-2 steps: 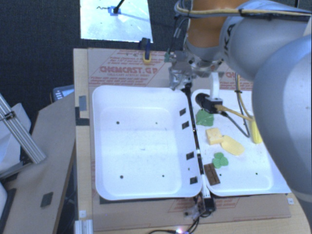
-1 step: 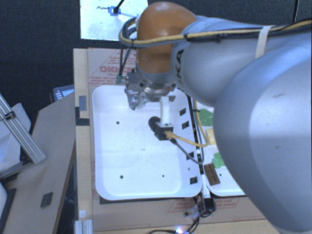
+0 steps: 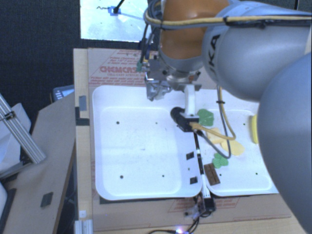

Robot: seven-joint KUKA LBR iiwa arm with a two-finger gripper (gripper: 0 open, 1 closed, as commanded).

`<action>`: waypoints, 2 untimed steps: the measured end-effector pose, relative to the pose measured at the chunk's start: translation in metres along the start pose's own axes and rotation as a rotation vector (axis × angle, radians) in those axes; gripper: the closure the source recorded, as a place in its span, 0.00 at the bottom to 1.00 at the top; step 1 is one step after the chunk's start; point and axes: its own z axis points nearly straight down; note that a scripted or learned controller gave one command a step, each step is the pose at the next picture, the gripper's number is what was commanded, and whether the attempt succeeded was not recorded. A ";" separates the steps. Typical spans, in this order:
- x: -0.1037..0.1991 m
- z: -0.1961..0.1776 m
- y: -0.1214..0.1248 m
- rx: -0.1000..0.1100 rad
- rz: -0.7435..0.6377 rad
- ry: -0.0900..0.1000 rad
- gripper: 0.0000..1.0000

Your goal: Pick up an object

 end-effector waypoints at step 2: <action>0.057 0.081 -0.037 0.008 -0.006 -0.002 1.00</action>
